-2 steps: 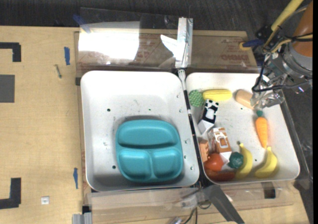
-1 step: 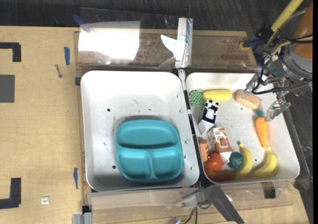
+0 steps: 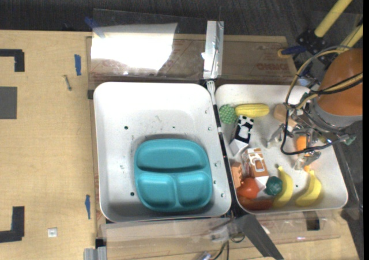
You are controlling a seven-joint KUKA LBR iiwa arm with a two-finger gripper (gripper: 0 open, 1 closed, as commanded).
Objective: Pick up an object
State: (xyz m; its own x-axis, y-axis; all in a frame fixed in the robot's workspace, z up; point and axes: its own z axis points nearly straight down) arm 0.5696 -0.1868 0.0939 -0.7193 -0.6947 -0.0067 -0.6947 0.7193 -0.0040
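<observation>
Tool [image 3: 298,138] hangs low over the right bin [image 3: 340,192], at its far right side; whether it grips anything cannot be told through the cables. Just below it lie two bananas [image 3: 311,189]. Left of it sit a yellow corn cob [image 3: 252,110], a green ball [image 3: 227,114] and a red tomato [image 3: 248,188]. Farther left, the other bin [image 3: 115,109] holds a teal divided tray [image 3: 172,173].

Faint reddish lettering runs across the brown cardboard panel [image 3: 262,64] behind the right bin, too blurred to read. The small carton [image 3: 254,164] in that bin bears print, possibly a label, also illegible.
</observation>
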